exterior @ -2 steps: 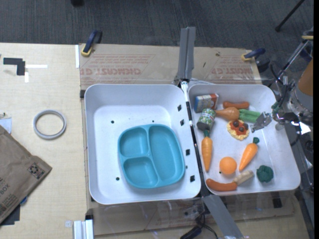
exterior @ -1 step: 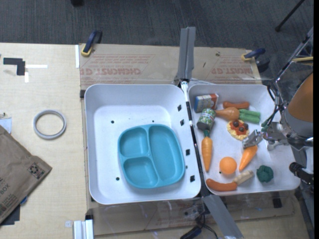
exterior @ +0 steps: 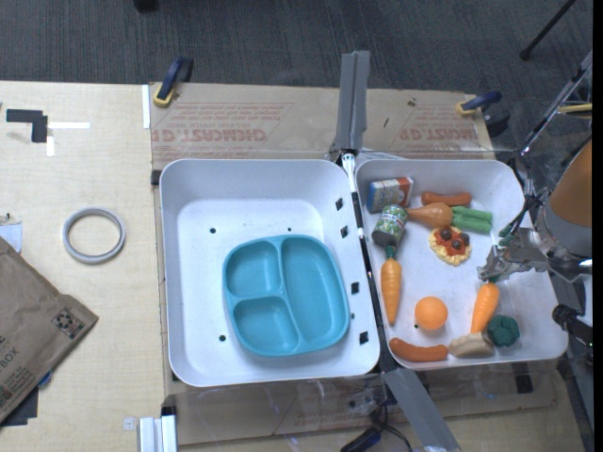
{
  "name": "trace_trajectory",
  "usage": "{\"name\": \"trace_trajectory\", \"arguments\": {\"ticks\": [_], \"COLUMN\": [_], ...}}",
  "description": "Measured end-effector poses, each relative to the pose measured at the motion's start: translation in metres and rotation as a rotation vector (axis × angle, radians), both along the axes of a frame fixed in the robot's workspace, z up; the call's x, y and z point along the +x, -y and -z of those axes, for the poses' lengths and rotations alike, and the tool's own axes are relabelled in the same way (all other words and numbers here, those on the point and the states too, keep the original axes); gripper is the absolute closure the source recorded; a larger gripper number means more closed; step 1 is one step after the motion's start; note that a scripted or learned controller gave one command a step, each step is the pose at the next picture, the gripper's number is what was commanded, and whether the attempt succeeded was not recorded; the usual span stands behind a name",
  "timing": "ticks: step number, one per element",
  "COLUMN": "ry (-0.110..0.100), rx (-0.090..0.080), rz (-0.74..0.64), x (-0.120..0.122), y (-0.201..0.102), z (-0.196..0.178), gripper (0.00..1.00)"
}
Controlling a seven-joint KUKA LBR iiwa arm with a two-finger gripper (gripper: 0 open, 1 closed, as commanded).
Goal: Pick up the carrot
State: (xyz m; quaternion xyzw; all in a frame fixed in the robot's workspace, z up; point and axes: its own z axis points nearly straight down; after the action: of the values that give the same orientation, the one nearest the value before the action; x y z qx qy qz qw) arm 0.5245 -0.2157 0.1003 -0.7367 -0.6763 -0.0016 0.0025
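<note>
right now gripper [exterior: 494,269] hovers above carrot [exterior: 484,307] in right bin [exterior: 509,172]; grip state unclear, nothing visibly held.

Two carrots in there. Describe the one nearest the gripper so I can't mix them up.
Look in the right bin, along its right side. Just below the gripper lies the carrot, tilted, pointing down toward a dark green lump. The other carrot lies by the left wall.

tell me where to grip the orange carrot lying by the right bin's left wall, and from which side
Grip the orange carrot across its thick upper part, just below the green top. It lies lengthwise along the right bin's left wall, so come straight down from above and close across its width. The gripper sits across the bin, next to a second carrot.
</note>
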Motion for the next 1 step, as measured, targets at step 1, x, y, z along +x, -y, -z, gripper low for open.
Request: {"name": "trace_trajectory", "arguments": {"ticks": [1], "ry": [-0.002], "rx": [0.005], "rz": [-0.004], "x": [0.0006], "y": [-0.0029], "z": [0.0002], "gripper": [0.00]}}
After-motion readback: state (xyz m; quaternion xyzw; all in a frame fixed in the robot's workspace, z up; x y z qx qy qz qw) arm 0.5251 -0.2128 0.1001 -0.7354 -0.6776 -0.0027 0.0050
